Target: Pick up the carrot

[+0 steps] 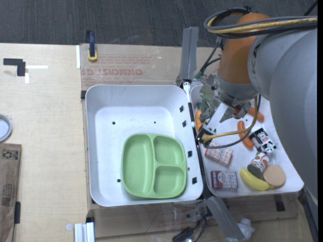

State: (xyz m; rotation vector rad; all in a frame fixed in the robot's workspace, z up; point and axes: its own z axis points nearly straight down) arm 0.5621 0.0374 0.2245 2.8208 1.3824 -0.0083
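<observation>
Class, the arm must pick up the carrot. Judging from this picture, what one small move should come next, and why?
Probably shift the hand a little toward the view's right, until it hangs above the carrot. The hand sits over the left part of the right bin, while the carrot lies apart from it, beside the black-and-white pack; they do not look lined up yet.

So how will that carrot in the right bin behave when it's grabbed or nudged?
The carrot looks slim and rounded, so it will probably roll or slip aside if nudged. It appears a smooth, rigid toy, likely light and unbending. A black-and-white carton sits close beside it and may get bumped.
</observation>
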